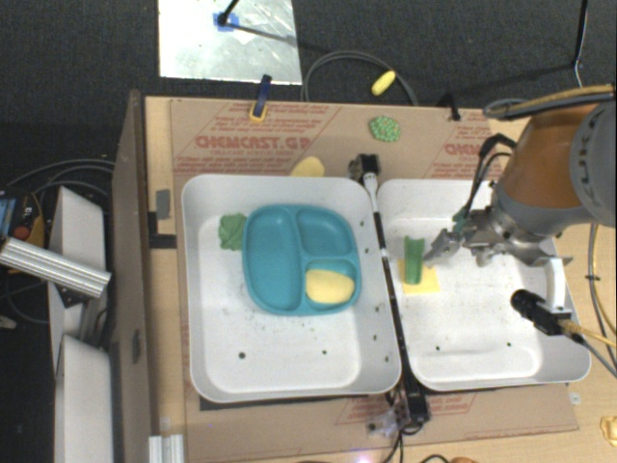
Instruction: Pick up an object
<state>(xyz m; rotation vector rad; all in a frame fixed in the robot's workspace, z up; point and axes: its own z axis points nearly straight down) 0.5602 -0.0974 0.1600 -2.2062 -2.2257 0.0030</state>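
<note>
Seen from above, at a slant: 2 shallow white bins side by side on a brown tabletop [251, 133] with red printing. In the left bin [207, 355], a blue divided plate [280, 258] with 3 compartments. In its lower right compartment, a yellow oval object [329, 285]. Just left of the plate, touching its edge, a small green leafy piece [231, 231].

In the right bin [482, 355], near its left wall, a green stick-like object [414, 258], lying upright in the picture. Under its lower end, a flat yellow piece [424, 281], touching it. Just right of the green object, the jaws [445, 244] at the end of the grey and orange arm [545, 177], low over the bin floor. Impossible to tell whether spread or pressed together: too small and dark. Nothing visibly between them.

On the tabletop behind the bins, a green round bumpy thing [385, 128], and a pale yellow piece [308, 168] at the back rim of the left bin. Beyond the tabletop, on the dark floor, a shiny grey sheet [227, 27] and a small yellow object [384, 83].
</note>
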